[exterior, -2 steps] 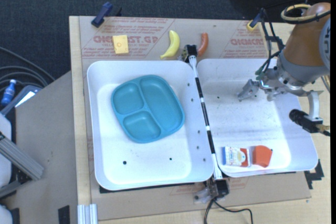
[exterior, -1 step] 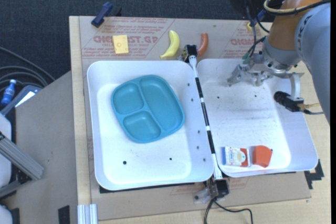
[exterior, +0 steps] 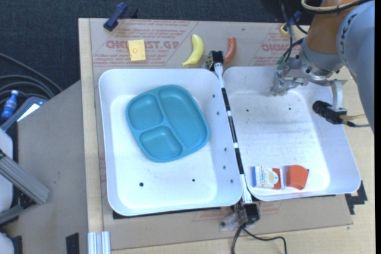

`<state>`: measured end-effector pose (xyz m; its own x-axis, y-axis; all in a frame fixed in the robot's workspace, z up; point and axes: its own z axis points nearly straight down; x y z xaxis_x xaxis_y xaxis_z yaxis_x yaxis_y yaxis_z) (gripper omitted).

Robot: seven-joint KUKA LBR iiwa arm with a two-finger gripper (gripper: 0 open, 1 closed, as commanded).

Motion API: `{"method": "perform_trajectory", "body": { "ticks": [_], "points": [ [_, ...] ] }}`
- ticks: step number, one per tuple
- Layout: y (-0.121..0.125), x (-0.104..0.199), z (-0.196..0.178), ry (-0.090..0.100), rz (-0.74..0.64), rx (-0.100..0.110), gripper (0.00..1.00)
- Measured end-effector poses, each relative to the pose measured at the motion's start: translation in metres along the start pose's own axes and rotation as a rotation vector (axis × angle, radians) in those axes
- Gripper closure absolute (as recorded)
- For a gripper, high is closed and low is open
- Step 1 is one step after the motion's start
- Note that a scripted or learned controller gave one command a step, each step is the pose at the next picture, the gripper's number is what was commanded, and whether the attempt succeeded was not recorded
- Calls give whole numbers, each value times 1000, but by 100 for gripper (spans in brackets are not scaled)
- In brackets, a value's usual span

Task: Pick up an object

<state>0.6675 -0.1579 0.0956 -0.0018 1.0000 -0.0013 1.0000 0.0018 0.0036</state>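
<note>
A small carton (exterior: 278, 177), white and blue with an orange-red end, lies on its side at the near edge of the right bin (exterior: 333, 151). My gripper (exterior: 284, 85) hangs over that bin's far edge, well away from the carton, with nothing seen in it. A blue divided plate (exterior: 167, 122) rests in the middle of the left bin (exterior: 119, 175).
Behind the bins, on the cardboard bench top, lie a yellow banana (exterior: 194, 50), an orange-red sausage-shaped thing (exterior: 230, 49), a yellow block (exterior: 136, 51) and a dark blue piece (exterior: 115, 16). A black-edged divider (exterior: 229, 122) separates the bins.
</note>
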Motion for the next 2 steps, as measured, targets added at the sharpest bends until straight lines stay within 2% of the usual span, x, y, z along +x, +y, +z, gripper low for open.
{"method": "perform_trajectory", "body": {
  "ticks": [1,2],
  "points": [
    [0,0,0,0,0,1,0],
    [1,0,-10,-1,-1,-3,100]
  ]
}}
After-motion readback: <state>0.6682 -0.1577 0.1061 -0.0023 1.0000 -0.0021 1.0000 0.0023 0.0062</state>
